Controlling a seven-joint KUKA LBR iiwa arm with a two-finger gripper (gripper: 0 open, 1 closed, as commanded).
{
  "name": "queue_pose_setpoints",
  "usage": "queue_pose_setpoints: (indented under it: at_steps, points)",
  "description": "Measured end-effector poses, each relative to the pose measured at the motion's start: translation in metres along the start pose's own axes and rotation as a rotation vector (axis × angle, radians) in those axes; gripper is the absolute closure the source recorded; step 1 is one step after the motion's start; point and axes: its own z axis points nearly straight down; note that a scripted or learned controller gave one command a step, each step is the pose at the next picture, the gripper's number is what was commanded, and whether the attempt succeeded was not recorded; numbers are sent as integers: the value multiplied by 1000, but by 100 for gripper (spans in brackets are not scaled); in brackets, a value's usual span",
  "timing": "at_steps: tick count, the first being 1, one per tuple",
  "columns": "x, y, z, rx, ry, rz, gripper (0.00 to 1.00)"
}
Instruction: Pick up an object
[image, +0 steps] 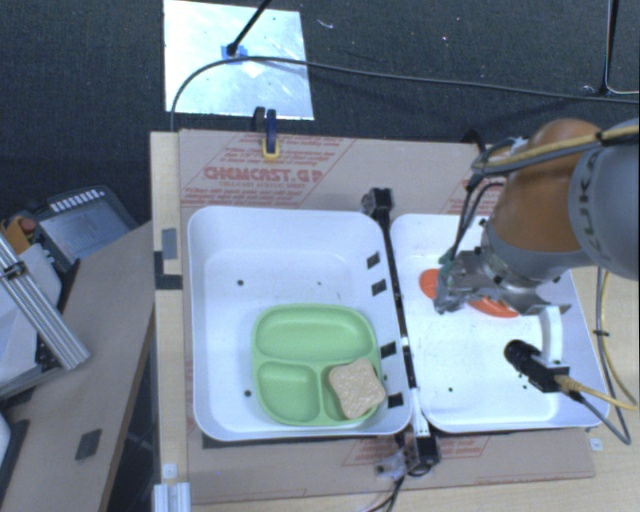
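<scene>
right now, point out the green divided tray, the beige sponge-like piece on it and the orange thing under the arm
green divided tray (300, 338): camera view, bare floor of its large top compartment
beige piece (356, 388): camera view, middle of its top face
orange thing (496, 307): camera view, the part showing below the wrist

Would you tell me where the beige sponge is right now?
The beige sponge lies in the lower right compartment of the green tray, in the left bin.

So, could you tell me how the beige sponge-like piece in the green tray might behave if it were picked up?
The beige piece looks porous and rough, so it is probably light and would squash rather than slip. It lies flat in the lower right compartment of the green tray, so rolling seems unlikely. Being against the compartment wall may hinder a grasp.
</scene>
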Motion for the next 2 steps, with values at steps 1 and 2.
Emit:
queue_pose_setpoints:
  at_steps: [1,2]
  points:
    - [48,5,-12,-1,-1,0,100]
    - [105,0,-7,0,-1,1,100]
